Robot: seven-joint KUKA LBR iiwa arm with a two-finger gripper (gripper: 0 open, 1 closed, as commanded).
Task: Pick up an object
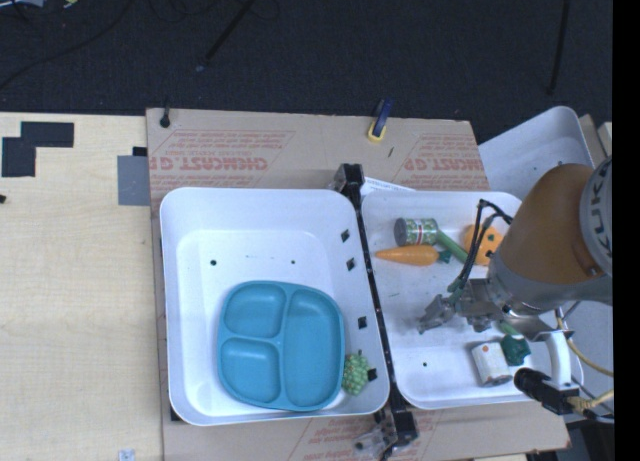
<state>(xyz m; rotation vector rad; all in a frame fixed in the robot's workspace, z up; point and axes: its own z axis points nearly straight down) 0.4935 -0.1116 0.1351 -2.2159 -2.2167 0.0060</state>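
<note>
The arm (560,239) hides part of the right bin (440,389); the end effector (435,317) is murky, its spread unreadable. Mirrored print on the cardboard (250,154) stays illegible.

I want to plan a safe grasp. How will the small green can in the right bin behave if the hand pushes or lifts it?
The green can lies on its side, so a push would probably roll it. It looks rigid, so it should keep its shape. Its smooth round wall may slip, and the toy carrot lies close beside it.
</note>
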